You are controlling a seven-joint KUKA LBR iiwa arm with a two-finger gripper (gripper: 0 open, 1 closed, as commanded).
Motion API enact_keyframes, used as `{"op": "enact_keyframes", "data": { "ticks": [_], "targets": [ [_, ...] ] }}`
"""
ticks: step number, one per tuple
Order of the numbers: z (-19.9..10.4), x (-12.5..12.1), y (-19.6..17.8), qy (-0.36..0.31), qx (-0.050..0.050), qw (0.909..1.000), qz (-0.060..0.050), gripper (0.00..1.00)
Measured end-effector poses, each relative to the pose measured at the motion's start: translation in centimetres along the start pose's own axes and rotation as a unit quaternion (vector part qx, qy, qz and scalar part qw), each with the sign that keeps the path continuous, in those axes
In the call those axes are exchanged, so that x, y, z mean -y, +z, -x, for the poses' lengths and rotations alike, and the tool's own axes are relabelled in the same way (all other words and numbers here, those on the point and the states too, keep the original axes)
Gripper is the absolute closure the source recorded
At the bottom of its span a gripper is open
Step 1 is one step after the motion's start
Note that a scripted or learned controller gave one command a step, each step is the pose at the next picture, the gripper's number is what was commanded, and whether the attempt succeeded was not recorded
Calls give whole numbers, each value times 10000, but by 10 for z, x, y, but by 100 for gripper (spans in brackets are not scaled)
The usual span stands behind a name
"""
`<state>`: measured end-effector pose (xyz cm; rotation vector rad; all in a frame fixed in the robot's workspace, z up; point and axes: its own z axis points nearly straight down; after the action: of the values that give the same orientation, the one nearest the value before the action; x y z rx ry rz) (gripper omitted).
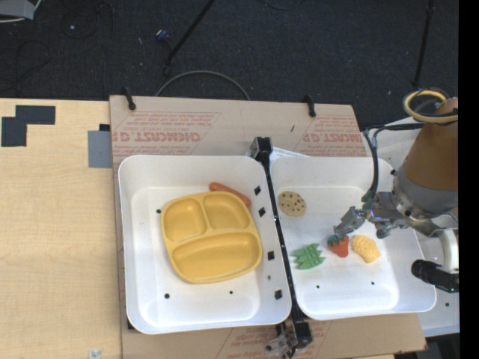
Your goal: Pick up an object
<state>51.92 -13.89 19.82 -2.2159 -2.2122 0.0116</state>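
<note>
Bins sat side by side on the counter [60, 275], and I took them from the frame's lower edge upward. In the right bin [352, 305], low and toward the divider, lay a green leafy toy [307, 257]; just right of it a small red piece [340, 247] and a yellow corn-like piece [366, 248] lay close together, nearly touching. The hand [346, 227] hung directly over the red piece, its dark fingers pointing down-left from the arm at the frame's right. I judged this to be the approach step, with the red piece as the likely target and nothing lifted. I could not tell whether the fingers were spread or closed; they blurred into one dark shape, and their tips merged with the toy's top. The next move, I reckoned, called for a straight descent with the fingers clear of the corn piece. Farther up lay a round cookie [292, 203]. In the left bin [142, 305] a yellow divided tray [211, 238] hid most of an orange-red thing [228, 192] behind it, unidentifiable.
</note>
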Motion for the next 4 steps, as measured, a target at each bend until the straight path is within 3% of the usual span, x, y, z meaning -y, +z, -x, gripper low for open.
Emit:
{"op": "enact_keyframes", "data": {
  "ticks": [1,3,4],
  "targets": [
    [0,-3,-5,-9,10,10000,54,0],
    [2,7,100,-7,-5,10000,20,0],
    [1,8,111,-3,2,10000,44,0]
  ]
}}
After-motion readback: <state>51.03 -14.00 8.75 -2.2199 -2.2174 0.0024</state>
